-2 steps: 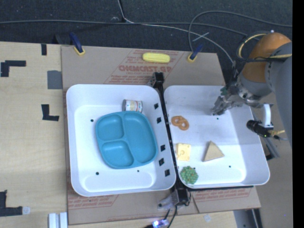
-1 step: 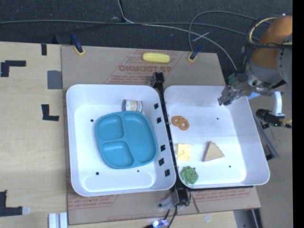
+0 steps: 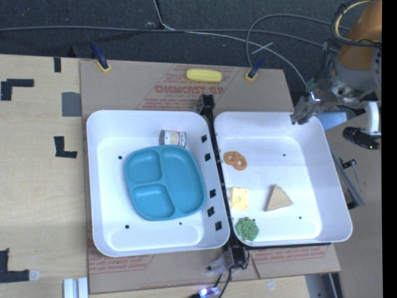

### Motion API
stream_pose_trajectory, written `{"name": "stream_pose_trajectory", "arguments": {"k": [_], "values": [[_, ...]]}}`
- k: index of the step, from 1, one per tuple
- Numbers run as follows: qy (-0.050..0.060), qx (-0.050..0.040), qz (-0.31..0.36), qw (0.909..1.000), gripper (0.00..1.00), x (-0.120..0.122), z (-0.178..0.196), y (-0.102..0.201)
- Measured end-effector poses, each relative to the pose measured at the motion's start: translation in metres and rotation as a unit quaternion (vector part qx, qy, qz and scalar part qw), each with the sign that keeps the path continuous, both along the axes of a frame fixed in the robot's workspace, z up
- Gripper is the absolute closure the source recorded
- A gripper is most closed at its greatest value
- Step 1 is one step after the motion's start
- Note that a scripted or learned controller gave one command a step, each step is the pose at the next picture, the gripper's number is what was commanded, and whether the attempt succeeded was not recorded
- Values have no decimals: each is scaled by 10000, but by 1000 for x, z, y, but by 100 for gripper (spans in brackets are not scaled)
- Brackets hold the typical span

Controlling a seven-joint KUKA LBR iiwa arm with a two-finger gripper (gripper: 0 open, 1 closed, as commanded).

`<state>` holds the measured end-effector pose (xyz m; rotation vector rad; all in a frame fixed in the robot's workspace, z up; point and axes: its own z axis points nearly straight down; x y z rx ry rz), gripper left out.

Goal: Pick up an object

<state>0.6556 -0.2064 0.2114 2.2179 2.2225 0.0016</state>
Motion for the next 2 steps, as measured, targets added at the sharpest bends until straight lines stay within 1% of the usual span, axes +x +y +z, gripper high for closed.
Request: {"name": "stream_pose_trajectory", "arguments": {"k": [1, 2], "values": [[5, 3, -5, 10000, 100, 0, 27, 0], [23, 2, 1, 10000, 100, -21, 20, 50]]}}
